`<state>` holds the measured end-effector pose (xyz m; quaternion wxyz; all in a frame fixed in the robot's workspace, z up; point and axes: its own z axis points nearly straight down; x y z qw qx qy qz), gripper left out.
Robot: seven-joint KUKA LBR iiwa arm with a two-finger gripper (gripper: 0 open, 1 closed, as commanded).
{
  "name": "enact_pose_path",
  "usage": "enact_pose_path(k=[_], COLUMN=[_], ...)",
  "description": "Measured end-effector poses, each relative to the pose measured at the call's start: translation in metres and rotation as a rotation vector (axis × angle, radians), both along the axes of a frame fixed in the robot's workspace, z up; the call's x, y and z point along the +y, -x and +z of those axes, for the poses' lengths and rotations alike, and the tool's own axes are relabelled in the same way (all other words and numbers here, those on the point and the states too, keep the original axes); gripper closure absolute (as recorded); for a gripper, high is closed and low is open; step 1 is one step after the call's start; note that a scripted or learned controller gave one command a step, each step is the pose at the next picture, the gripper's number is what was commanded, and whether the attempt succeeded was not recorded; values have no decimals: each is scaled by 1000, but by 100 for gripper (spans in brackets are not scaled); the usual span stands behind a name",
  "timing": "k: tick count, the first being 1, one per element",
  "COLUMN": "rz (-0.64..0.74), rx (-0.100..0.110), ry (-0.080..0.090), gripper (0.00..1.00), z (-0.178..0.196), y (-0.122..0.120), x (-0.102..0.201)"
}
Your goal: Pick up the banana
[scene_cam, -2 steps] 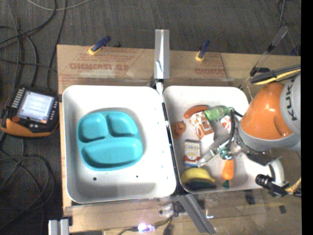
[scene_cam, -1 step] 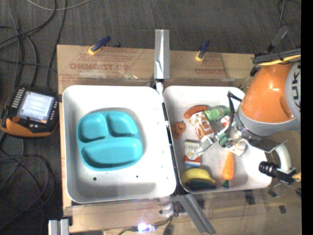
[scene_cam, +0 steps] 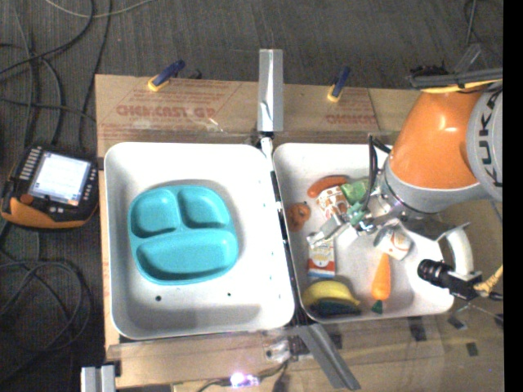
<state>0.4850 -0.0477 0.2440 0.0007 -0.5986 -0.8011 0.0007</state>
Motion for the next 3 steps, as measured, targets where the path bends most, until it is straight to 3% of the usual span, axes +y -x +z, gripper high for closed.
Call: enact_pose_path(k=[1, 2, 3], rz=[106, 207, 176], rx=[3, 0, 1], ry=[0, 0, -1], gripper=[0, 0, 0], z=[-55, -30, 17], y=[1, -18, 0], x=[-23, -51, -14])
